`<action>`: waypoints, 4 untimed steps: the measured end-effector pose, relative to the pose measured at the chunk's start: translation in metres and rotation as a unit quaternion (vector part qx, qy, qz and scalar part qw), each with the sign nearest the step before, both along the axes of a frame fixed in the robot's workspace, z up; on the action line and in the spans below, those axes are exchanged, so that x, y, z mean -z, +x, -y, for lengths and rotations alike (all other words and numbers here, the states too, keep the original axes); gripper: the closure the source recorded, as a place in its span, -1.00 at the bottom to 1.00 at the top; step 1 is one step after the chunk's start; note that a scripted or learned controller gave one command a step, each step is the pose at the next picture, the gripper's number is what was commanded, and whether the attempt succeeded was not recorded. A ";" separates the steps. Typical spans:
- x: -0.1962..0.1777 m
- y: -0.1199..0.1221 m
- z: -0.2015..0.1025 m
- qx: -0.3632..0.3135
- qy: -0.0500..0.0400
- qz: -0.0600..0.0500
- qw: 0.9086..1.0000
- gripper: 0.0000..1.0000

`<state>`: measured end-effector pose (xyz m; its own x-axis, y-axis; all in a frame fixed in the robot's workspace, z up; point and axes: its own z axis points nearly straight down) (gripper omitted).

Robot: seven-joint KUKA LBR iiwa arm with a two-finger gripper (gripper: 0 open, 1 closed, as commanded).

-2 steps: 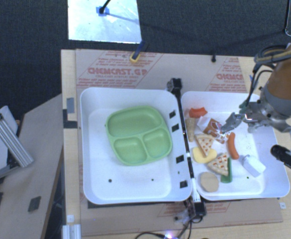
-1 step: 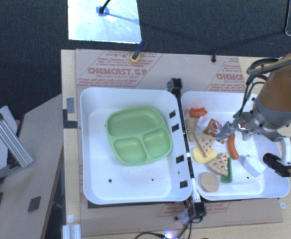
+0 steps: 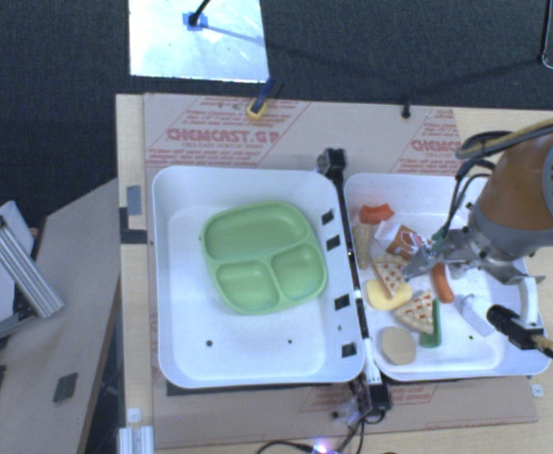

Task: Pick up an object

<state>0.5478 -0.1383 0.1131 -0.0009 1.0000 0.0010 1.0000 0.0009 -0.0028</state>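
Camera view: tool point(image 3: 425, 258) low in right bin point(image 3: 465, 189), amid toy food clutter; finger state cannot tell. Sausage point(image 3: 442, 281) just beside tool. Centre over one item, avoid neighbouring pizza slice point(image 3: 419, 312), descend straight.

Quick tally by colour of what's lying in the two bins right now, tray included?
Green: 2, the divided tray and a small green piece
Red or orange: 2, a red piece and an orange sausage
Yellow or tan: 3, waffle, yellow piece, tan round
Total: 7 that I can tell apart
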 end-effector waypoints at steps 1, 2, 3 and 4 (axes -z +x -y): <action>0.025 0.003 -0.001 0.000 0.001 0.004 1.000 -1.00; 0.015 0.004 0.000 0.000 -0.001 0.006 1.000 1.00; -0.032 0.013 -0.002 -0.002 -0.001 0.004 1.000 1.00; -0.096 0.014 -0.007 -0.002 -0.001 0.005 1.000 1.00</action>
<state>0.5614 -0.1314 0.2088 -0.0051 1.0000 -0.0016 1.0000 0.0051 0.0078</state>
